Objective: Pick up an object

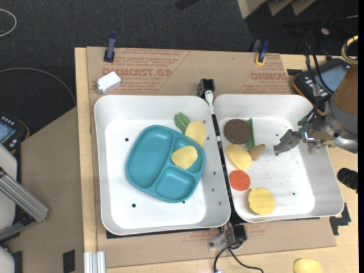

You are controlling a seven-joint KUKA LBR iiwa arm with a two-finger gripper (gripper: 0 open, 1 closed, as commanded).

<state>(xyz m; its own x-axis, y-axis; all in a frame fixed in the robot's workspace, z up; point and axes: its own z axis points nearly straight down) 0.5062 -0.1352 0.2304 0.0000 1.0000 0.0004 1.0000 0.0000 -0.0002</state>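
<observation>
- We see the end effector (pixel 286 143) over the right bin (pixel 318 201), touching nothing; we cannot tell its state.
- Nearest it lie a brown disc (pixel 236 131) and a yellow piece (pixel 239 156).

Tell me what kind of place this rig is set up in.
Probably a robotics lab or test cell, not a kitchen. Two white bins sit on a clamped cardboard-covered bench, the food pieces such as the orange disc look like toys, and cables run across the dark carpeted floor.
</observation>
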